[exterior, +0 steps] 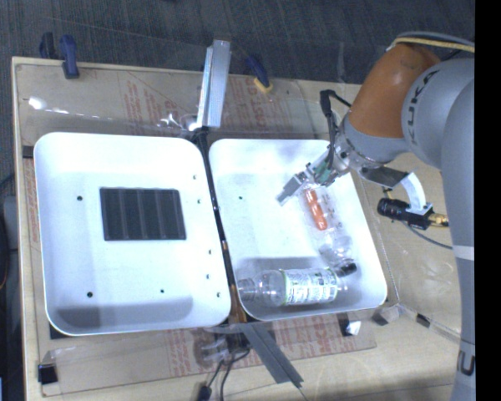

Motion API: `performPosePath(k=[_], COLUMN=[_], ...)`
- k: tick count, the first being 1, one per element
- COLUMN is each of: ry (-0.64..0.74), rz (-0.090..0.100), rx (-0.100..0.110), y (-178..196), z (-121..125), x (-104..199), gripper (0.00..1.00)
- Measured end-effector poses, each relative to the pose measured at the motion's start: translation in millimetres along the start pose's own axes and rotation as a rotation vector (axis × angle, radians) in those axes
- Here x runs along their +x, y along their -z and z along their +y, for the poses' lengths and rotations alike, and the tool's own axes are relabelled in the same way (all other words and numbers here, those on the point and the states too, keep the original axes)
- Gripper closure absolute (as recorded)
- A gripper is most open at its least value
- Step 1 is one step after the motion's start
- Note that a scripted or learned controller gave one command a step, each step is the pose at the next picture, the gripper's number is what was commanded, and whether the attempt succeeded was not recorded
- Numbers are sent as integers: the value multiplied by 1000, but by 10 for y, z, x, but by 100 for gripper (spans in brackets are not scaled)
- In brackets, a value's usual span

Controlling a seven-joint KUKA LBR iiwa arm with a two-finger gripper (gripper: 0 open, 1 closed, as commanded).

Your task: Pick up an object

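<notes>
2 shallow white bins are carried side by side on the surface (108,345). The left bin (67,291) holds a dark ribbed rectangular block (142,214); the right bin (234,165) holds the candidates for picking. A clear plastic bottle with a printed label (294,286) lies on its side along the near wall of the right bin, its dark cap toward the right. A smaller clear item with an orange part (319,210) lies further back, just below the gripper (305,182), with more clear plastic trailing toward the bottle. The gripper is seen low over the upper middle of the right bin, reaching in from the right, close to the orange item. Whether the fingers are spread or pressed together cannot be told from this view, and nothing is seen pinched between them. The step in hand is judged to be the approach to a grasp, with the task not yet accomplished. For a sound grasp, the fingers should be aligned across the narrow width of the chosen item, centred on its middle, and lowered until both sides are bracketed before closure. Clear plastic is likely to be smooth and light; an off-centre pinch may cause slipping or rolling. Contact with the bin wall should be avoided.
</notes>
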State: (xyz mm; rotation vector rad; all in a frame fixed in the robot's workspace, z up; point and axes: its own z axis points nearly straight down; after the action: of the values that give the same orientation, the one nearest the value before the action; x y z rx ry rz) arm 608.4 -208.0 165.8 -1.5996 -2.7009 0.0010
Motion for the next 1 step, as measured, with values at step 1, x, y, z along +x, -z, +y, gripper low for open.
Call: performPosePath(k=[1], ry=[0], rz=[0], rx=[0], y=[0], z=[0], x=[0], gripper=[0])
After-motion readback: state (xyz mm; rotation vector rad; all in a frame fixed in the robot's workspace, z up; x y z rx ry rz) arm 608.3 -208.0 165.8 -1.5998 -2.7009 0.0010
